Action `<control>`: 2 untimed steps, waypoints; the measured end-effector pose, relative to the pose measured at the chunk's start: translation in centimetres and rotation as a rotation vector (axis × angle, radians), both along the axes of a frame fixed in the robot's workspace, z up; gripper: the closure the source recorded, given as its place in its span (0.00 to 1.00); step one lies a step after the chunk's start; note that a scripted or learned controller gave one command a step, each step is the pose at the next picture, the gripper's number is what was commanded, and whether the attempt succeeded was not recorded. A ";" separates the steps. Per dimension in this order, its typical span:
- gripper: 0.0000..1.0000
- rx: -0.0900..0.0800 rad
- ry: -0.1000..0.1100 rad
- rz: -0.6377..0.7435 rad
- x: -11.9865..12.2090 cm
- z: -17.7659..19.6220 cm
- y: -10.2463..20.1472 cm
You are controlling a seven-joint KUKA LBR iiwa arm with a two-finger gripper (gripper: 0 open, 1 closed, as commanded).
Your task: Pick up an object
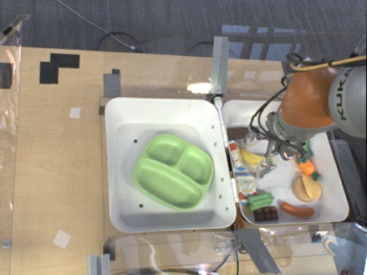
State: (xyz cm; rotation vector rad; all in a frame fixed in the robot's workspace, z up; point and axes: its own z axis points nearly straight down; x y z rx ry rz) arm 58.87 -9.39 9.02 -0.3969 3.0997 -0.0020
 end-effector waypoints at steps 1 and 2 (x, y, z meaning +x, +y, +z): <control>0.00 -0.006 0.001 0.136 -1.4 0.0 -6.0; 1.00 -0.008 -0.017 0.143 -0.8 1.5 -5.8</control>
